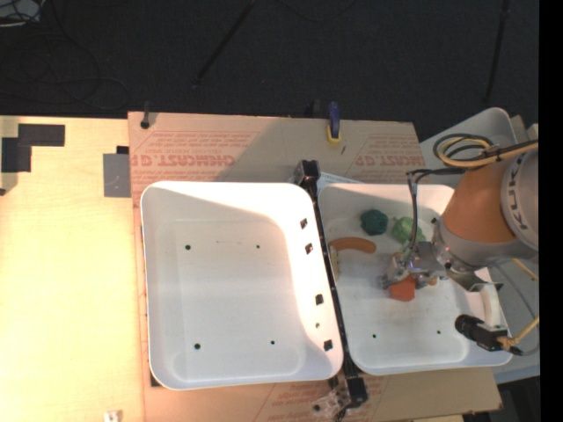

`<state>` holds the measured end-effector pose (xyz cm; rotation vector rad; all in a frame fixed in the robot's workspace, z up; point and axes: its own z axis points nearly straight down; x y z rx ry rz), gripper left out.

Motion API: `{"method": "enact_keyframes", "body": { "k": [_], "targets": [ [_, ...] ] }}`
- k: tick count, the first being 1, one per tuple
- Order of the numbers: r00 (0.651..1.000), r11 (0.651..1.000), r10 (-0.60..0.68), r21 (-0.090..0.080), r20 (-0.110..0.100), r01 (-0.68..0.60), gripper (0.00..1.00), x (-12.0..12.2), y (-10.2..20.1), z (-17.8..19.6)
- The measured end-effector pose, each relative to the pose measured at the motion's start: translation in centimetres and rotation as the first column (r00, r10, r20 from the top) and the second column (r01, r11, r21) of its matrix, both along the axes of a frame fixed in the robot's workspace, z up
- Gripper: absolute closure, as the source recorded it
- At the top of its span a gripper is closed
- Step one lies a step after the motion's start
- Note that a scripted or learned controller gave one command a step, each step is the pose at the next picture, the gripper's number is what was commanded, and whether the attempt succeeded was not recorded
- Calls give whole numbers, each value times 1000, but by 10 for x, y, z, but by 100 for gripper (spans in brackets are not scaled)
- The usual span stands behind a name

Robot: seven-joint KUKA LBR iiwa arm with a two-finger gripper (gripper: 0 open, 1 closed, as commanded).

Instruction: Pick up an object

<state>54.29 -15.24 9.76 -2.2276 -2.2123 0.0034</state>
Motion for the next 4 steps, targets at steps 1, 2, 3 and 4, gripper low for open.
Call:
{"method": "enact_keyframes", "body": {
  "k": [1, 2, 3, 4],
  "targets": [
    [1000, 1000, 10, 3, -1, -10, 100, -37, 53, 54],
    [1000, 1000, 10, 2, 6, -10, 100, -68, 85, 151],
    [1000, 1000, 13, 1, 8, -13, 100, -28, 133, 217],
    [1000, 1000, 8, -1, 5, -8, 100, 52, 156, 207]
  ]
}}
